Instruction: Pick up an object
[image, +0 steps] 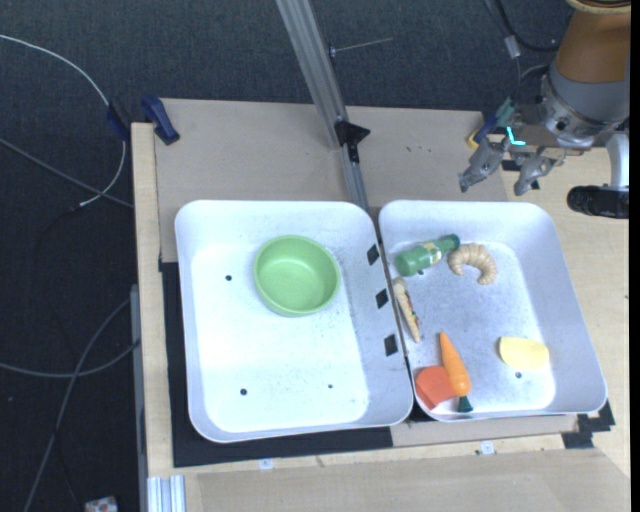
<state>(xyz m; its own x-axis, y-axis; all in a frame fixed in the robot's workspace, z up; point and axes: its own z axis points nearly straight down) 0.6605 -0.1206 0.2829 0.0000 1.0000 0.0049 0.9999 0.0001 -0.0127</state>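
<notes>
Arm's fingers (501, 172) hang spread apart, holding nothing, beyond the right bin (560, 260).

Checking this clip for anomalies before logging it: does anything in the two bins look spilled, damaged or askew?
Nothing stands out. The green bowl sits upright in the left bin. The right bin holds a green bottle, croissant, carrot and yellow piece, lying loose. The gripper hovers open beyond the bins.
</notes>
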